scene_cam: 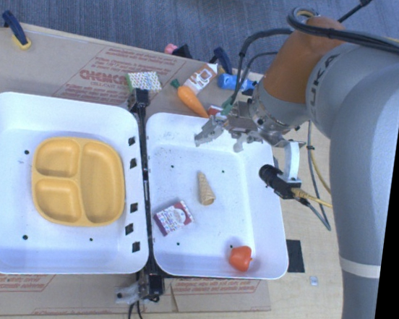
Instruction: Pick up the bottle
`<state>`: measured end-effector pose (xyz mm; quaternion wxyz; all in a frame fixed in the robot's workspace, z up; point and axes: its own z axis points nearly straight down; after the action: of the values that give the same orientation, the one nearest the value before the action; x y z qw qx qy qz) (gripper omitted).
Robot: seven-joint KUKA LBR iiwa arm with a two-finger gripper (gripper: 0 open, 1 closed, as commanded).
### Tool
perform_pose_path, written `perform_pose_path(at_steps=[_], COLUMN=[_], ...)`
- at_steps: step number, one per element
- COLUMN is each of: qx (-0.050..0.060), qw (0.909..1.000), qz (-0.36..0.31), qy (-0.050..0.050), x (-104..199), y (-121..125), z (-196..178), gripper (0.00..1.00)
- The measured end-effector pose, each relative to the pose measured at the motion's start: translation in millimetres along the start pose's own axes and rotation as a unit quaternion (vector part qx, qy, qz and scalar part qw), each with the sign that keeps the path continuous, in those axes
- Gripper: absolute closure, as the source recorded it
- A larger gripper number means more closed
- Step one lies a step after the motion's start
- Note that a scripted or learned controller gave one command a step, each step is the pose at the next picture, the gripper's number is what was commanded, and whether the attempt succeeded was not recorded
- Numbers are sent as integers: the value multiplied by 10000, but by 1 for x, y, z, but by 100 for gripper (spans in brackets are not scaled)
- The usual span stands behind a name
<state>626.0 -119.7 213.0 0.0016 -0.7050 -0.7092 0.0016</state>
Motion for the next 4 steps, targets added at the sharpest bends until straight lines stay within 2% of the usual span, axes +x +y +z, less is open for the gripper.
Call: perform_pose_path(at_steps=[1, 2, 4], qx=[13, 25, 57], qw=[9830, 9835, 9844], qz=[1838, 1810, 1759], qy=[10, 12, 16], x=[20, 21, 21], y=[21, 21, 21], z=[118, 107, 87], gripper=[0, 100, 100])
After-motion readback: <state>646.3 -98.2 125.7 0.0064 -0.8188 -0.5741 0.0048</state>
